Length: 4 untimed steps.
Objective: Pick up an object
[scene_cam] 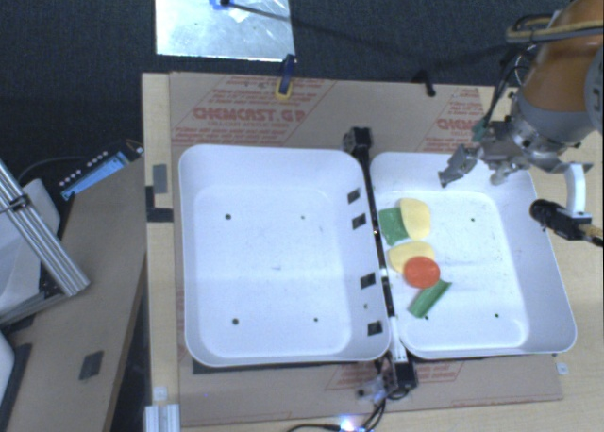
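In the right bin (510,326), against its left wall, lies a cluster of toy foods: a green piece (392,224), a yellow piece (416,217), a second yellow piece (411,254), a red-orange round piece (422,273) and a dark green stick (429,298). My gripper (478,171) hangs over the bin's far right corner, above and to the right of the cluster and well apart from it. Its two fingers are spread open with nothing between them.
The left bin (274,175) sits beside the right one, with a black divider strip (370,232) between them. Both rest on a cardboard sheet (245,114). A shiny metal plate (225,6) lies at the back, and a black fitting (557,218) sticks in over the right rim.
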Each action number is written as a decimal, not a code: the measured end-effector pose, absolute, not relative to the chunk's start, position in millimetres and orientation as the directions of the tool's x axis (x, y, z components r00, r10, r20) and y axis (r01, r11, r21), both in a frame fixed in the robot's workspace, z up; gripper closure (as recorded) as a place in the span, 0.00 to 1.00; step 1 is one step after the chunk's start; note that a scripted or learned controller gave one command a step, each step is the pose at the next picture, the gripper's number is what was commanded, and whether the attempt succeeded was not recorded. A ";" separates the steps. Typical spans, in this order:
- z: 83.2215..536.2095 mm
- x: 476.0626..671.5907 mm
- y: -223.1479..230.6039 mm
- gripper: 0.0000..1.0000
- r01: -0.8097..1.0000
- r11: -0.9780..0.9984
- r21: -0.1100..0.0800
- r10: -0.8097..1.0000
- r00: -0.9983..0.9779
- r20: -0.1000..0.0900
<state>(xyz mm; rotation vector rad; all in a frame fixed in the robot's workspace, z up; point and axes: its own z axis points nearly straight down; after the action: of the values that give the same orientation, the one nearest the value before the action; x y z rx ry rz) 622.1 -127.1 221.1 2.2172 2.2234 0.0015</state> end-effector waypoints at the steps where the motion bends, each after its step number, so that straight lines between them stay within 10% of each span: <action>1: 117.8 610.7 -85.3 0.00 1.000 0.007 -0.008 1.000 -0.007 0.003; 2: 133.5 614.1 -88.0 1.00 1.000 0.005 0.003 1.000 -0.005 0.000; 3: 187.9 671.3 -5.2 1.00 1.000 0.011 0.010 1.000 -0.011 0.004; 4: 253.0 641.8 60.3 1.00 1.000 0.011 0.006 1.000 -0.011 0.004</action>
<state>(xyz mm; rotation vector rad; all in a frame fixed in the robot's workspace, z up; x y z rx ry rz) 641.8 60.3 253.0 2.2080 2.2322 0.0112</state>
